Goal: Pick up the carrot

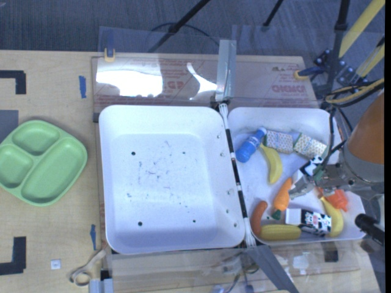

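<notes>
Camera view: orange carrot [282, 195] lies tilted beside the gripper [300, 187].

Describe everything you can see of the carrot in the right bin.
The carrot is a small orange piece, smooth like plastic, with a green end pointing down. It lies tilted in the right bin, below the yellow banana and beside the red sausage. The gripper sits right at its upper end.
</notes>
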Controlling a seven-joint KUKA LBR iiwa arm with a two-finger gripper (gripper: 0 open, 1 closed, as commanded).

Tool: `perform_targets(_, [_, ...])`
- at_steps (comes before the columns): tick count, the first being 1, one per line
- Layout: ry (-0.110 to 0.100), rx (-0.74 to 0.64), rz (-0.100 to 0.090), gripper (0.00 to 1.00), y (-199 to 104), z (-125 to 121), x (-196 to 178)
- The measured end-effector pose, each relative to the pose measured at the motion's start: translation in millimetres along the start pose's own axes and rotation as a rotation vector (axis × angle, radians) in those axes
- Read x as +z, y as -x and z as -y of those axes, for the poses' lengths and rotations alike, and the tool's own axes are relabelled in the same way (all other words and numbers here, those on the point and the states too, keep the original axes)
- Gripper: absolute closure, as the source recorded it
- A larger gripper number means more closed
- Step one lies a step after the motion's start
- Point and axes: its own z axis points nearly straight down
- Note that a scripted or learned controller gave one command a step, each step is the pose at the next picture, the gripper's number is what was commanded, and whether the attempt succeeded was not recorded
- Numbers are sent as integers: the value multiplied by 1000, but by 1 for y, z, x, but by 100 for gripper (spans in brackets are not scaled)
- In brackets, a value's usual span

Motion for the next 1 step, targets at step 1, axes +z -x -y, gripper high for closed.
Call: perform_targets(1, [0,4,0,100,2,-1,-8])
